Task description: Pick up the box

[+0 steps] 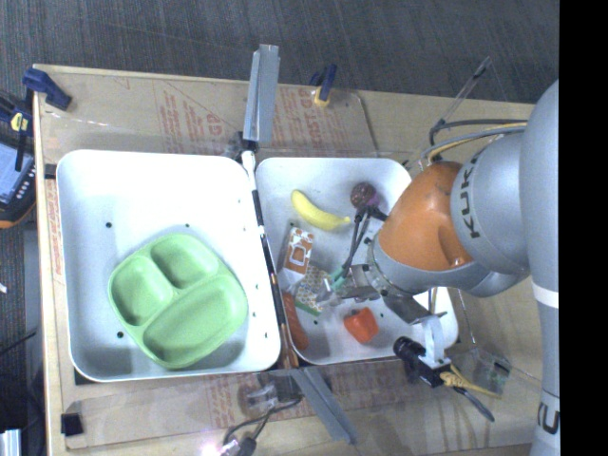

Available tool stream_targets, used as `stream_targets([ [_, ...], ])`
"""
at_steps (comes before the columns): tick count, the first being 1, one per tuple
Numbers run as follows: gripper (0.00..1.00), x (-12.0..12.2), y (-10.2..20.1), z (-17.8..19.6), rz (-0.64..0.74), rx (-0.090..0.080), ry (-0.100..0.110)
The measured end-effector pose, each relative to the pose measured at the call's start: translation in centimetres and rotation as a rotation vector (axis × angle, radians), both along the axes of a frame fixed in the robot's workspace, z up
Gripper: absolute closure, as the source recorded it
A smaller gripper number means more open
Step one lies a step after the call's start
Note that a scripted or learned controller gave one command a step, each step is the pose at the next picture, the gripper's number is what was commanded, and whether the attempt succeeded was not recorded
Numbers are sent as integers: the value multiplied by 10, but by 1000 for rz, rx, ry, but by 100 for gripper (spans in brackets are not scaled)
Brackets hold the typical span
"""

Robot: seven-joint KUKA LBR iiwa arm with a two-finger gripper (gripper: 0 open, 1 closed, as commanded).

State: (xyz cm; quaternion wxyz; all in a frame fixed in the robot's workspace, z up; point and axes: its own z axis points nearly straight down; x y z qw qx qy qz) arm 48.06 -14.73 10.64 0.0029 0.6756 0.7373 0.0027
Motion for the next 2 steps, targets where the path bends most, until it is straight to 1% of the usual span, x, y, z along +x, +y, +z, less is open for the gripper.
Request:
stream_targets([
  [1, 0, 0, 0, 0, 0, 0, 0],
  [2, 0, 36, 33, -15, -116, 0, 10],
])
